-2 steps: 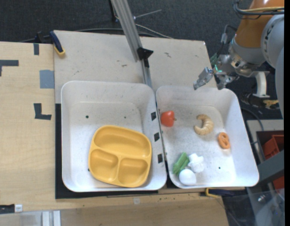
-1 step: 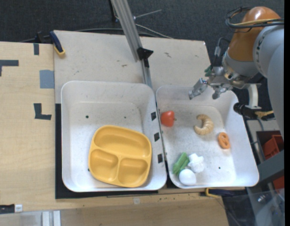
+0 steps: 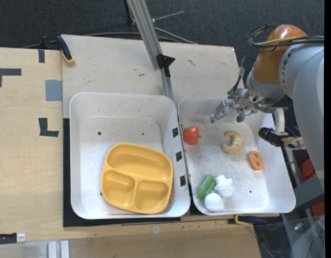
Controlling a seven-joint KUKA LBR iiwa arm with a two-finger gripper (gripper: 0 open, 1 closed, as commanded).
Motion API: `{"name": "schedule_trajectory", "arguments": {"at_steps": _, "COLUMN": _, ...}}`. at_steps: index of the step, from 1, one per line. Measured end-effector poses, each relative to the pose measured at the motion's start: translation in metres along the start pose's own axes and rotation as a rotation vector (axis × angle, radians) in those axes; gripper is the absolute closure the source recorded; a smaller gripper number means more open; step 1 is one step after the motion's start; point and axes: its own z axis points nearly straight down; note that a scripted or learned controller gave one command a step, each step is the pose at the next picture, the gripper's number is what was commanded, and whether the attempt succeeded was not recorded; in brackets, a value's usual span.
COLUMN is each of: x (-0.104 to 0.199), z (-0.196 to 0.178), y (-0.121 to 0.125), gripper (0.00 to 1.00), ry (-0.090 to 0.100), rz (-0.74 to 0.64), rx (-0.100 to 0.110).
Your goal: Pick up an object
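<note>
Poised above the right bin (image 3: 273, 198), nothing gripped.

Gripper (image 3: 228, 113) spread open and empty over the bin's far end, just beyond the croissant (image 3: 232, 142) lying mid-bin between the red tomato (image 3: 191, 135) and the orange piece (image 3: 255, 160). Probably light, stiff toy plastic, smooth and curved; best pinched across the thick middle, not the tapering tips.

Yellow tray (image 3: 137, 177), red tomato (image 3: 191, 135), tan croissant (image 3: 233, 142), orange piece (image 3: 255, 160), 2 white bins (image 3: 122, 104).
</note>
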Motion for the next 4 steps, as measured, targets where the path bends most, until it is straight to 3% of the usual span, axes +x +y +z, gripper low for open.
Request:
{"name": "schedule_trajectory", "arguments": {"at_steps": 1, "x": 0.001, "z": 0.030, "y": 0.000, "gripper": 0.00, "ry": -0.001, "rz": -0.001, "rx": -0.004}}
{"name": "schedule_trajectory", "arguments": {"at_steps": 2, "x": 0.002, "z": 0.018, "y": 0.000, "gripper": 1.00, "ry": -0.001, "rz": -0.003, "rx": -0.005}}
{"name": "schedule_trajectory", "arguments": {"at_steps": 4, "x": 0.011, "z": -0.106, "y": 0.005, "gripper": 1.00, "ry": -0.001, "rz": 0.000, "rx": -0.014}}
